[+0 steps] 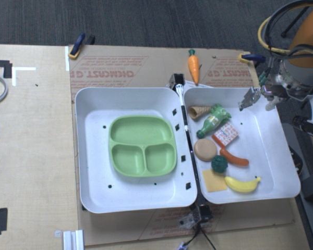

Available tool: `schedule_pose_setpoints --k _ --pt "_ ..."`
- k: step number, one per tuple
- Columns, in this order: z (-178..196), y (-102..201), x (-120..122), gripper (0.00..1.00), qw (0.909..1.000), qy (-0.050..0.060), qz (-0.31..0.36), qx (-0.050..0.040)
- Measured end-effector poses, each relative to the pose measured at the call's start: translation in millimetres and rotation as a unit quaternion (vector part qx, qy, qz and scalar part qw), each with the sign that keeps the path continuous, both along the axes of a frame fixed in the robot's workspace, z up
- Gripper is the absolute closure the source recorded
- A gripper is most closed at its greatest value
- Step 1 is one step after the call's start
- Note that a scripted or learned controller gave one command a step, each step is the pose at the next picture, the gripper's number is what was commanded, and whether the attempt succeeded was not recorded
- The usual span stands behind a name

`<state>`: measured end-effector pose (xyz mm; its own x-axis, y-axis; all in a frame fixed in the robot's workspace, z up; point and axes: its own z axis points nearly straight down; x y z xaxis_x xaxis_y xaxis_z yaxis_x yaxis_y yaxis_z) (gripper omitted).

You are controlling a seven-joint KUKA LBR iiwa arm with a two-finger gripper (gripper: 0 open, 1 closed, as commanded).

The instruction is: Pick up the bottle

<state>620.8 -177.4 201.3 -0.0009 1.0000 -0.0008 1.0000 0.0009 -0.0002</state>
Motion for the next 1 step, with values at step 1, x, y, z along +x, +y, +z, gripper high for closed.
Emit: schedule_pose_setpoints --k 1 --pt "9.8 -0.4 0.5 1.0 1.0 -0.001 0.001 -0.0009"
